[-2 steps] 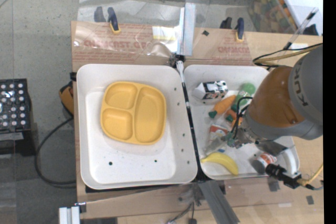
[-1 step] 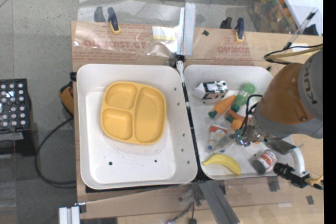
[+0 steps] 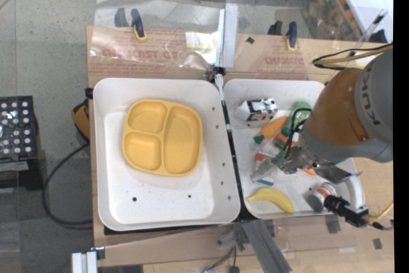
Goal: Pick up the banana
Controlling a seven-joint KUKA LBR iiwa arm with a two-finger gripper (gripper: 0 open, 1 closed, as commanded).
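The yellow banana (image 3: 271,199) lies on its side at the front of the right bin (image 3: 238,137), close to the front wall. My gripper (image 3: 273,162) hangs just above and behind it, low over the middle of that bin among small items. The grey arm with its orange band (image 3: 339,118) reaches in from the right and hides the bin's right half. Nothing yellow shows at the gripper; the banana rests on the bin floor apart from it.
A yellow divided plate (image 3: 163,137) sits in the left bin (image 3: 108,201). The right bin also holds a white and black toy (image 3: 261,109), an orange carrot (image 3: 275,126), a green piece (image 3: 301,112) and a small can (image 3: 324,192) at the front right.
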